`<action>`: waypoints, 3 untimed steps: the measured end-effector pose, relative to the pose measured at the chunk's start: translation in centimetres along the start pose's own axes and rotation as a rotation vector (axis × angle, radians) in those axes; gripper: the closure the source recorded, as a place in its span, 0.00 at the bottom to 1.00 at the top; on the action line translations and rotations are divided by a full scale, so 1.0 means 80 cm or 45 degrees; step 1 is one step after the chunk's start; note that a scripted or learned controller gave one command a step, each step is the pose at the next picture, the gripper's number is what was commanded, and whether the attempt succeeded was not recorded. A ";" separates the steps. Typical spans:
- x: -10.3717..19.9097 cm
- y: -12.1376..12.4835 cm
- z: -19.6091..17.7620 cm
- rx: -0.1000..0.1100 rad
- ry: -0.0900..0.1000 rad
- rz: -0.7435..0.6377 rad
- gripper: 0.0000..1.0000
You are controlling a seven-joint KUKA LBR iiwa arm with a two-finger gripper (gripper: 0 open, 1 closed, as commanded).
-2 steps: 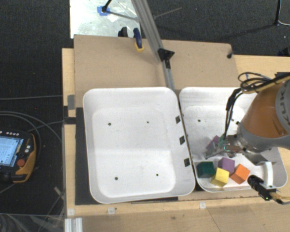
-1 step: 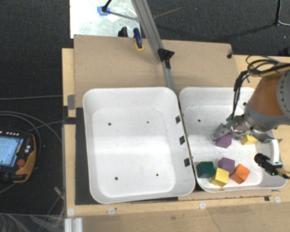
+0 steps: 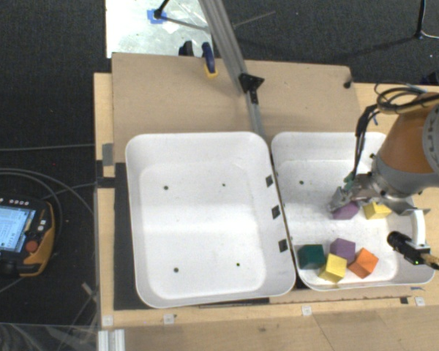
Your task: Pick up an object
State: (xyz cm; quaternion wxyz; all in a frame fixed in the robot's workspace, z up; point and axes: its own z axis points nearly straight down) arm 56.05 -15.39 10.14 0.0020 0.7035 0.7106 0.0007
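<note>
My gripper (image 3: 343,200) is low in the right bin (image 3: 307,167), near its middle, reaching in from the right. A light purple block (image 3: 346,212) lies directly under its tip and is partly covered by it. A yellow block (image 3: 377,210) sits just to the right of that, beside the wrist. Along the bin's front wall lie a green block (image 3: 312,255), a darker purple block (image 3: 342,248), another yellow block (image 3: 334,268) and an orange block (image 3: 363,262).
The left bin (image 3: 205,218) stands beside the right one, and black clips (image 3: 275,212) line the shared rim. A grey pole (image 3: 227,42) slants across the back of the bench. A teach pendant (image 3: 14,232) lies on the floor at left.
</note>
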 end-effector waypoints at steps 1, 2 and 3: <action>0.101 0.001 -0.117 -0.006 0.006 -0.003 1.00; 0.198 -0.002 -0.111 0.005 0.008 -0.004 1.00; 0.265 0.040 -0.112 0.000 0.006 -0.002 1.00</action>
